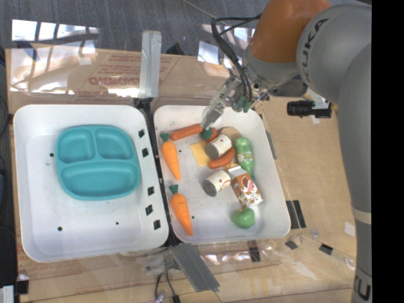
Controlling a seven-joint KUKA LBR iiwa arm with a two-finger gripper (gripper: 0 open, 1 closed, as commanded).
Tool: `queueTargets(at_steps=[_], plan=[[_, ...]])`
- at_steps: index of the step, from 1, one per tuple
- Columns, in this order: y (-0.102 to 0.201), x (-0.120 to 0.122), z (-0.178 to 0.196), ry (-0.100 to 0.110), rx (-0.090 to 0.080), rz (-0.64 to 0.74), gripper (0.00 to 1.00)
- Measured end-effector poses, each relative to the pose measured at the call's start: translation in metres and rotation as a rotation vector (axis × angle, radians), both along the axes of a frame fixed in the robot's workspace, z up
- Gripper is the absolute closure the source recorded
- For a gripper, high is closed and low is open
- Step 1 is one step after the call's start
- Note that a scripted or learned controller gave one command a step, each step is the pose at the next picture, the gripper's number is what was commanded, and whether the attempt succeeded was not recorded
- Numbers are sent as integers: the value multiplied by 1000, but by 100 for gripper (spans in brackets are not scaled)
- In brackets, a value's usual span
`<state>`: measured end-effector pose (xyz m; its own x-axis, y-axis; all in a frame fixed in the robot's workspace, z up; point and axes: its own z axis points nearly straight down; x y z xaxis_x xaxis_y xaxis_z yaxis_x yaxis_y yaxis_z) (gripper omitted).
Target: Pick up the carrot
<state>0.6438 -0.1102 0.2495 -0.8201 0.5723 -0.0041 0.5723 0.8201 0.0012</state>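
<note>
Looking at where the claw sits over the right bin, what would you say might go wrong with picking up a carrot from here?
1. The claw hovers by the top carrot, whose end lies close against a can and sausage; closing there could catch or nudge those instead.
2. Three carrots lie in the right bin; the middle carrot and lower carrot lie near the left wall, which may block a finger.
</note>
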Motion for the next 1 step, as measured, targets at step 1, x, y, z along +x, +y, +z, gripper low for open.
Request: queueTargets(at_steps=[1], plan=[[45,-54,-8,5,2,-25,100]])
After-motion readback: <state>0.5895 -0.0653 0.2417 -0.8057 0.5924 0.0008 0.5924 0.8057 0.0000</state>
